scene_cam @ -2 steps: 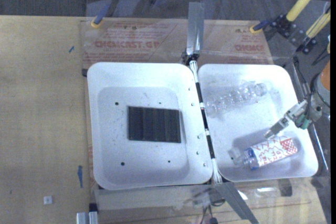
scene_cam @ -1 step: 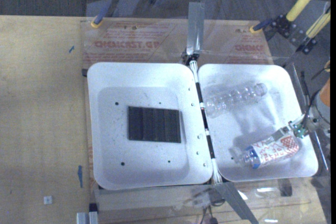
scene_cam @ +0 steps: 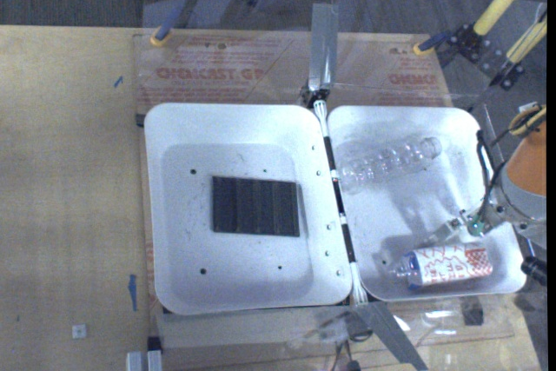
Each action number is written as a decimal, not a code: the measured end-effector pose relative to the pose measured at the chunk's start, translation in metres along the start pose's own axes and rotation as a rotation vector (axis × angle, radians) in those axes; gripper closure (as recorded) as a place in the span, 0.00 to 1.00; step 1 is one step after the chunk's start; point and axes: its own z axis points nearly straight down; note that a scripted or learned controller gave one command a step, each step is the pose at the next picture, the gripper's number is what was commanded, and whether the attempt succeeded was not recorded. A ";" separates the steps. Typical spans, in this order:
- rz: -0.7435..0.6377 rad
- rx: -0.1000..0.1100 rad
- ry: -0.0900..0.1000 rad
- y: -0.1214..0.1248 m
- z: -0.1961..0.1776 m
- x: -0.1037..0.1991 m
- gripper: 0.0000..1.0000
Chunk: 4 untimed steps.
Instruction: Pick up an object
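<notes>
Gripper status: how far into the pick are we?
Done: the gripper has reached into the right bin, low above the floor. In hand: nothing visibly held; the printed bottle lies on its side just below it, and the clear bottle lies further up. Left: grasp and lift. The dark slab sits untouched in the left bin.

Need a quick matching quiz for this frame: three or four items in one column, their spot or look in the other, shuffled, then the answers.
Items:
1. dark ribbed mat
2. clear plastic bottle
3. red-and-white patterned bottle
4. hand

Descriptions:
A. near edge of the right bin, lying on its side
B. middle of the left bin, lying flat
C. far half of the right bin, see-through
D. right side of the right bin, just above the patterned bottle

Pairs: 1-B, 2-C, 3-A, 4-D
</notes>
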 end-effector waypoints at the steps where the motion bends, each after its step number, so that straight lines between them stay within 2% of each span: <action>1: 0.076 0.005 0.005 0.113 -0.049 0.014 0.00; 2: 0.100 0.049 0.010 0.153 -0.001 -0.005 0.00; 3: 0.319 0.020 0.018 0.128 -0.006 -0.061 0.00; 4: 0.465 0.010 0.005 0.102 -0.108 -0.003 0.00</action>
